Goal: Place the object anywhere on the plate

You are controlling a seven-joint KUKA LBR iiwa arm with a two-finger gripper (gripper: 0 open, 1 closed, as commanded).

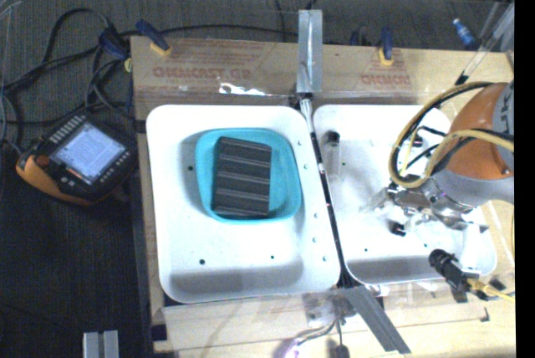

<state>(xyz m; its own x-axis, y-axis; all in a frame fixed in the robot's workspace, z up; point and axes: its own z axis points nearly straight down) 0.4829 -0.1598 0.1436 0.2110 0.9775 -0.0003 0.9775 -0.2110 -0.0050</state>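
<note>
The dark ridged block [243, 177] already lies flat in the middle of the blue plate [288, 181] in the left bin [167, 206], so your job looks done; lift your arm [481, 151] slowly and do not bump anything. Your hand [411, 210] hangs low in the right bin [359, 160], and I cannot tell if it is open or closed. The block looks hard and bumpy, and the plate looks smooth with round corners.
</note>
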